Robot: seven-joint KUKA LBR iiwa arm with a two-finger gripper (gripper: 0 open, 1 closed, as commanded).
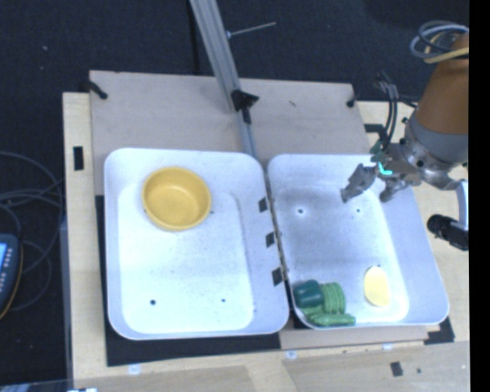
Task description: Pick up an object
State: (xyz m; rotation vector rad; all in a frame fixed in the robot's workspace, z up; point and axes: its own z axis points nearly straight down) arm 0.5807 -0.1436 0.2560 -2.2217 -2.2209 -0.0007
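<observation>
1. Gripper (371, 183) hovering over right bin (327, 219), near its far edge, toward far-right part of counter (171, 96). Two fingers splayed apart, nothing between them. Prob. held above floor of bin while lining up a descent; no object directly underneath.
2. Arm (443, 104) coming in from right side of counter, orange band above grey wrist; cables looped at top, kept clear of bins.
3. Pickable things in right bin all bunched at near edge: green objs (322, 299) at near-left corner of that bin, pale yellow obj (377, 287) just beside, toward near-right corner. Likely slid/dropped there; tucked against walls, so awkward for a straight-down grasp. Well apart from gripper.
4. Left bin (180, 300): yellow bowl (176, 198) sitting upright in far-left area, open side up, away from walls — rim graspable, but across divider from gripper.
5. Grey pole (216, 43) slanting from far edge of counter down to gap between bins; prob. fixed rig part, not a target.
6. Count: bins 2; yellow bowl 1; pale yellow obj 1; green objs approx. 2–3 (darker block + ribbed lighter pieces, overlap too tight to separate w/ certainty); gripper 1; fingers 2.
7. Task status, judged: not yet started on any grasp.
</observation>
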